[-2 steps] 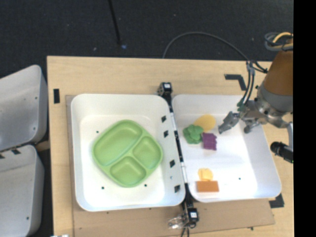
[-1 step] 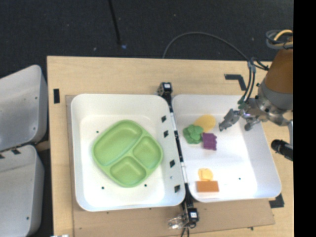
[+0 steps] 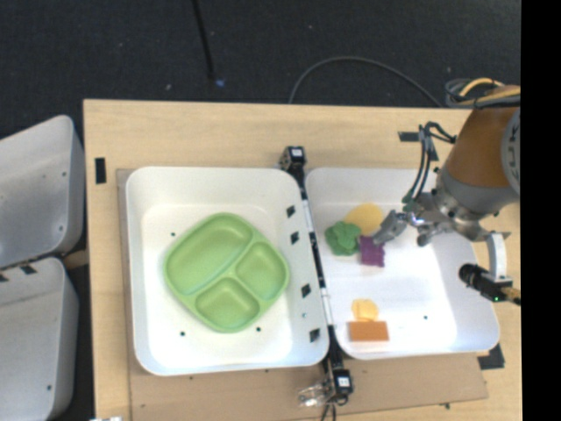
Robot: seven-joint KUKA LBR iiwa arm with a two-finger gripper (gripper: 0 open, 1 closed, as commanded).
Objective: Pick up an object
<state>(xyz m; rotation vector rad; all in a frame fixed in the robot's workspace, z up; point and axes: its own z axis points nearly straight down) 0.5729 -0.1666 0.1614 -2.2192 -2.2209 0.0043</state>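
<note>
The claw (image 3: 392, 227) hangs low in the right bin (image 3: 456, 323), its dark tip just above a purple piece (image 3: 372, 252) and beside a yellow piece (image 3: 365, 215). Whether the claw is apart or together I cannot tell; the tip is small and dark against the bin floor, and nothing clearly sits between its parts.

The likely targets are bunched: a green piece (image 3: 343, 238) touches or nearly touches the purple one, with the yellow one just behind. That crowding is the main risk. A descent onto the purple piece could land on its edge and push it away, or nudge the green piece toward the divider (image 3: 308, 235) between the bins. The claw could also catch two pieces at once and drop both on the lift.

Near the front of the same bin, an orange block (image 3: 368, 331) and a small yellow bit (image 3: 365, 308) lie well apart from the claw. The green tray (image 3: 226, 272) sits in the left bin (image 3: 140, 323) on the tabletop (image 3: 202, 134).
</note>
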